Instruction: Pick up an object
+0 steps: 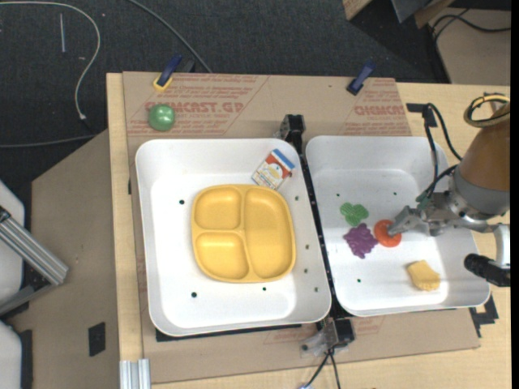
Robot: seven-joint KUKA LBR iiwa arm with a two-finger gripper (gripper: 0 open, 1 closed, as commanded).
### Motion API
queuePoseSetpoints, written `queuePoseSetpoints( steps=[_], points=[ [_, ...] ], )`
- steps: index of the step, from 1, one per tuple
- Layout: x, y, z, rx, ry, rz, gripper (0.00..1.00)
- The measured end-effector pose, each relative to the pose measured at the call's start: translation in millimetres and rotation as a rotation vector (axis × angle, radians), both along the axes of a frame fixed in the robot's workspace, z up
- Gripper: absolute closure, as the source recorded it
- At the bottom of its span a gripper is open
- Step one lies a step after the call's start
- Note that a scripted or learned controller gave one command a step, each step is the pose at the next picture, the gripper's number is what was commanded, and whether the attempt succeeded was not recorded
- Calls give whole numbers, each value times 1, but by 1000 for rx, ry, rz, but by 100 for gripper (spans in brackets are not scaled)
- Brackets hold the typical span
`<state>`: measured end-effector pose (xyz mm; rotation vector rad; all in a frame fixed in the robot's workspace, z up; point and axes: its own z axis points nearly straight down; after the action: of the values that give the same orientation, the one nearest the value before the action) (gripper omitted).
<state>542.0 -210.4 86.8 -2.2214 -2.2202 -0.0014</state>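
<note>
The gripper (395, 230) is low in the right bin (381, 162), its tip at the orange toy (387, 235), just right of the purple toy (360, 240). Whether it is clenched cannot be told. No object looks lifted yet; gripping and raising remain.

Scattered in the right bin (381, 156): 4 small pieces. Green toy (353, 212), lumpy, lying flat near the middle. Purple cluster (360, 240), grape-like, just below the green one, almost touching it. Orange-red round piece (387, 233) just right of the purple, under the gripper's tip, contact unclear. Yellow chunk (423, 275), blocky, tilted, well apart near the front right corner.
</note>
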Motion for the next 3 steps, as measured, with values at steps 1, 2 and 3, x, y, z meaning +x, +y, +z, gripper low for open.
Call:
queuePoseSetpoints(
  steps=[1, 2, 3],
  points=[
    [2, 0, 13, -1, -5, 1, 100],
    [1, -1, 76, -3, -5, 1, 100],
    [-3, -2, 140, -4, -7, 2, 100]
  ],
)
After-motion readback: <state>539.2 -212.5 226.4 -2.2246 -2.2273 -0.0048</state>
